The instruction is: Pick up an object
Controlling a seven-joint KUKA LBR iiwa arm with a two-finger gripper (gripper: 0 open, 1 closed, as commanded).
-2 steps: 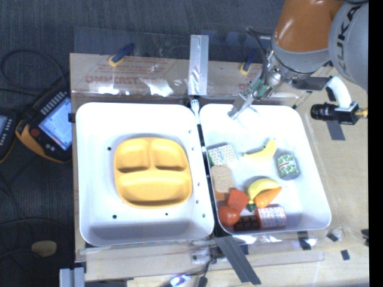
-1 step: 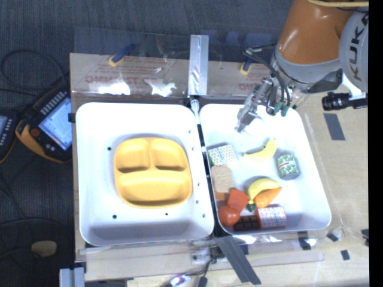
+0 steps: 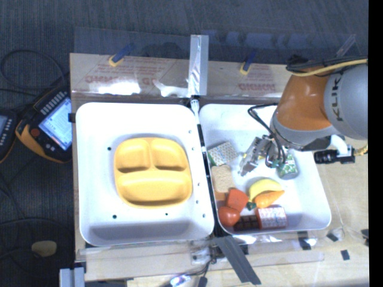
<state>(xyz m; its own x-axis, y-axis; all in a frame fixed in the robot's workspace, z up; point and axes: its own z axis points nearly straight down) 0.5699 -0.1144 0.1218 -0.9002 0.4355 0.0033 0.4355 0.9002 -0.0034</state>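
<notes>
In the right bin [image 3: 311, 211], the tool [image 3: 258, 154] hangs just above the clutter, between a grey patterned packet [image 3: 221, 153] on its left and a green-and-white object [image 3: 288, 167] on its right, with the yellow banana [image 3: 264, 187] just below it; its fingers look slightly spread with nothing between them. Further toward the front wall lie a tan sponge-like block [image 3: 221, 178], an orange-red pepper [image 3: 237, 198], a red tomato [image 3: 228, 215] and a dark red box [image 3: 263, 219]. The left bin [image 3: 96, 124] holds a yellow divided tray [image 3: 153, 171].
</notes>
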